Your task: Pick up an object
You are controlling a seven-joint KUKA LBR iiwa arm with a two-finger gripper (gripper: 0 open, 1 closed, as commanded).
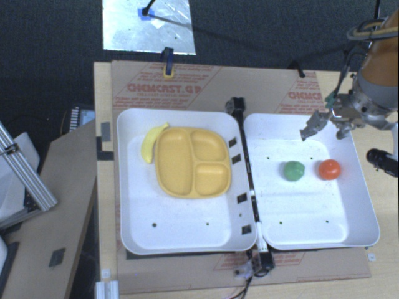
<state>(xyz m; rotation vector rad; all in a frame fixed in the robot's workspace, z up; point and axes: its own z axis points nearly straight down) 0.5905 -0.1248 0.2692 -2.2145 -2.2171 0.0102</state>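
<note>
While the gripper (pixel 326 124) hangs spread open and empty at the frame's upper right, a round green ball (pixel 293 170) and a round orange ball (pixel 329 169) lie below it, likely its targets.

A green ball (pixel 294 170) lay on the floor of the right bin (pixel 312 229), toward its right half, and a round orange-red object (pixel 329 169) lay just beside it, nearer the bin's right edge, the two apart. In the left bin (pixel 134 229) a yellow three-compartment tray (pixel 191 162) lay flat near the middle, with a yellow banana (pixel 149 143) against its left side, toward the bin's far left corner
</note>
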